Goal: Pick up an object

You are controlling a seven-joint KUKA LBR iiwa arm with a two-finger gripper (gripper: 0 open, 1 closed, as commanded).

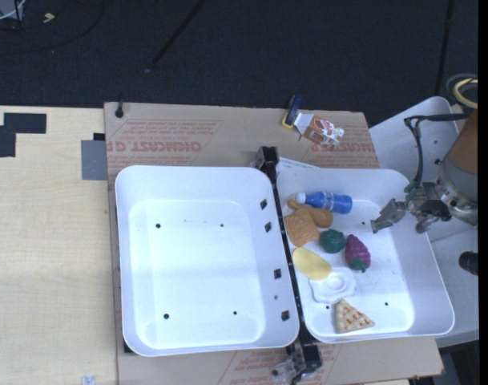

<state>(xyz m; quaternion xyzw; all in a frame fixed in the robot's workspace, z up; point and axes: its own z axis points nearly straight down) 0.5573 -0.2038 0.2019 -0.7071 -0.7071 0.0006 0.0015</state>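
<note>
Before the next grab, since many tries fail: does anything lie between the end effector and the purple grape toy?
Nothing visible does. The end effector hangs over bare floor at the right bin's right side; the purple grape-shaped toy lies lower left of it.

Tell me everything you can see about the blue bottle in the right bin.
The blue bottle lies on its side near the right bin's back wall, white cap end pointing left. It looks like smooth plastic, intact. Its underside touches the tan chicken-shaped toy just in front of it. The gripper hovers apart, to its right.
</note>
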